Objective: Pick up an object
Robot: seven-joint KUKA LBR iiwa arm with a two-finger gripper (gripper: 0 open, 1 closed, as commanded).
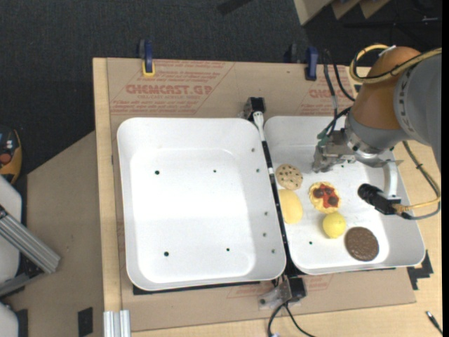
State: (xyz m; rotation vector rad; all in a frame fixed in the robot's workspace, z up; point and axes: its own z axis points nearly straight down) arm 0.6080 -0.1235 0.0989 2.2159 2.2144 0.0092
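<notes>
The arm (393, 97) hangs over the right bin (302, 135), jaws (330, 156) low near the back, just above the food cluster; from this angle I cannot tell whether they are parted or closed, and nothing shows between them. Nearest is the cookie (288, 177), round, pale, speckled, by the divider. Beside it the small pizza (324, 196), flat, red-topped. Below, a yellow oblong (291, 207), smooth, and a lemon (334, 225), rounded, probably slippery. Front right, a brown disc (362, 243), flat, hard to get under. These look like light, stiff plastic toys. My pick: the lemon, pinched across its middle. The left bin (140, 188) is glossy white plastic on the cardboard-covered worktop (105, 104).
</notes>
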